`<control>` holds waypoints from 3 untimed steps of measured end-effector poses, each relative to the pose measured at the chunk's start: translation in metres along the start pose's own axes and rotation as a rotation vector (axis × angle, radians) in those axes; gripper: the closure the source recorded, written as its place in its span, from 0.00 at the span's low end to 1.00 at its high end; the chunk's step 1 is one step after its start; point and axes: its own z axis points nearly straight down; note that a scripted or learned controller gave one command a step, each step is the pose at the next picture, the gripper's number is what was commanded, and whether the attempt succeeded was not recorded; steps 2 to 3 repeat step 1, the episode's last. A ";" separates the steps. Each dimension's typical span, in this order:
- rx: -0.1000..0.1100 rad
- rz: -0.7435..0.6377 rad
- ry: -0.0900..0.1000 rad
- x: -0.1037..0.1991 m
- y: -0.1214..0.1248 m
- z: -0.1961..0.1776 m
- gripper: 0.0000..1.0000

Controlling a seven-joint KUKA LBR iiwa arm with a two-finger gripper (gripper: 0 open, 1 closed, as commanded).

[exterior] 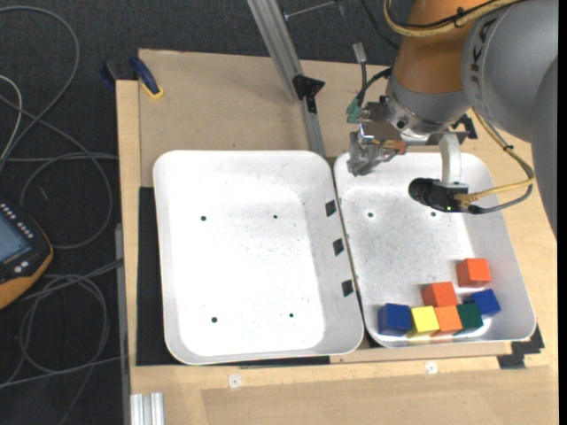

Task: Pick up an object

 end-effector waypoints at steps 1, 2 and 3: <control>0.007 0.001 0.000 0.056 -0.006 0.013 1.00; 0.007 0.001 0.000 0.056 -0.006 0.013 1.00; 0.007 0.001 0.000 0.056 -0.006 0.013 1.00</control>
